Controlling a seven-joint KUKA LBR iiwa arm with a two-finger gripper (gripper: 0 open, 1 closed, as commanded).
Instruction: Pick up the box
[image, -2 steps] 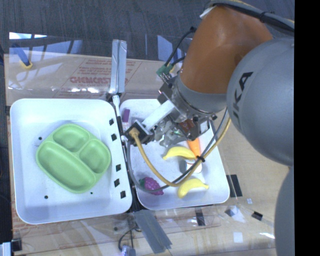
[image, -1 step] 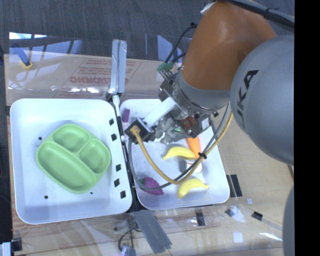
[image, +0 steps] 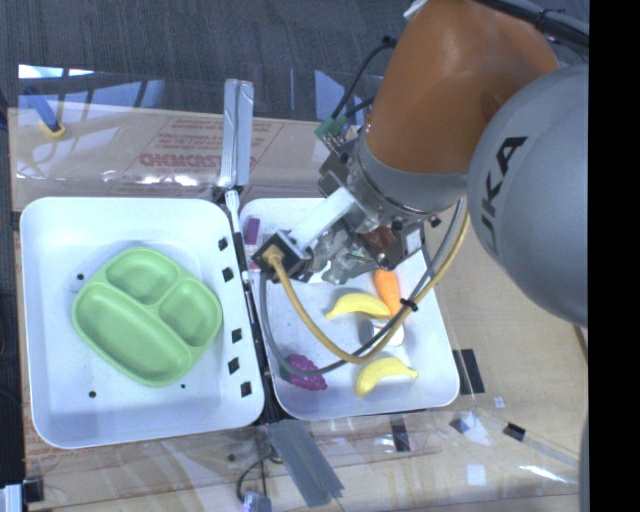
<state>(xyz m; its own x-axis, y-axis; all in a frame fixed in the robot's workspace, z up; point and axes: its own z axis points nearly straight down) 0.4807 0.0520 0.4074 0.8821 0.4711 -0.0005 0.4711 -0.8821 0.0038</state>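
Observation:
The grey arm with its orange band reaches down into the right bin (image: 432, 372). Its gripper (image: 345, 258) hangs low over the bin's upper middle, partly hidden by the wrist, cables and a yellow hose. A small purple block-like object (image: 252, 230) lies at the bin's upper left corner, to the left of the gripper; I cannot tell whether this is the box. A pale object (image: 393, 336) peeks out between the two bananas. I see nothing clearly held.
In the right bin lie two yellow bananas (image: 358, 305) (image: 384, 374), an orange carrot (image: 387, 287) and purple grapes (image: 306, 372). The left bin (image: 50, 400) holds a green divided plate (image: 147, 314). A divider with black clips (image: 240, 330) separates the bins.

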